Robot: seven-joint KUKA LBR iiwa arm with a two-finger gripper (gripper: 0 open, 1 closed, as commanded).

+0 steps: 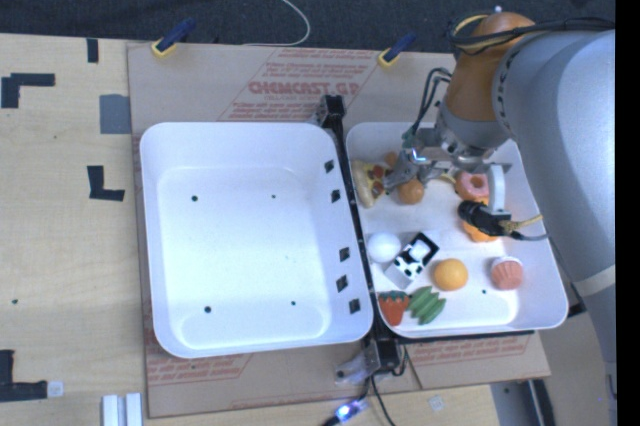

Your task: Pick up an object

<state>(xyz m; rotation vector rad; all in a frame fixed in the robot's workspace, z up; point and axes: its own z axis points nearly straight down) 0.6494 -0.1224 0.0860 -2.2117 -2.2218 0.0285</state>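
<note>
Hovering over the right bin (540,314), near its rear wall.
Gripper (418,164): finger state cannot be determined. An orange-brown object (411,192) lies just below it, beside the pink-frosted doughnut (470,184).

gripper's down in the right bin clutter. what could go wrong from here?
1. The gripper sits among tightly packed items at the bin's upper end: the brown piece and pink donut lie close, so it may nudge or catch the wrong one.
2. The white ball and orange ball look round and could roll if bumped.
</note>
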